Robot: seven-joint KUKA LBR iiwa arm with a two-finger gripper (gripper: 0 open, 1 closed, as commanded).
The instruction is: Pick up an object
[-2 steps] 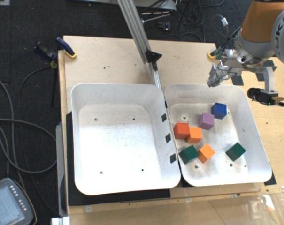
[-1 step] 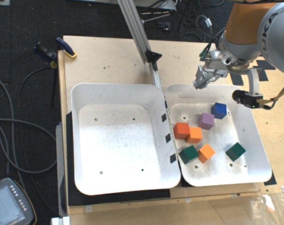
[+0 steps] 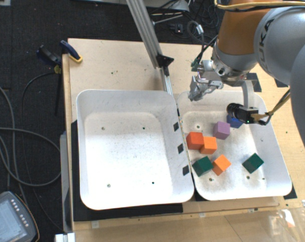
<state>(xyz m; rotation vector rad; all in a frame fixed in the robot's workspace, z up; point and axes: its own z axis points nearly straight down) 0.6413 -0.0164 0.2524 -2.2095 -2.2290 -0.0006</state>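
The grey arm with its orange band (image 3: 248, 6) reached in from the right, and its two-finger metal gripper (image 3: 197, 92) hung over the far left corner of the right-hand shallow white bin (image 3: 278, 180). How far the jaws stood apart could not be told, since they showed only as a blurred grey cluster; no block showed between them.

All the blocks lay in the right bin, apart from the gripper. A red-orange cube (image 3: 194, 140) touched an orange cube (image 3: 209, 144) near the bin's left wall. Just beyond them sat a purple cube (image 3: 222, 130), and a blue cube (image 3: 234, 121) lay near the far wall, partly hidden by a black fitting (image 3: 239, 110) on the arm. Nearer the front, a dark green block (image 3: 202, 165) sat just beside a second small orange cube (image 3: 222, 164). Another dark green block (image 3: 252, 163) lay well apart to the right.

The left-hand white bin (image 3: 92, 145) sat beside the right one. A slanted aluminium rail (image 3: 144, 26) crossed the bench (image 3: 117, 64) behind the bins.
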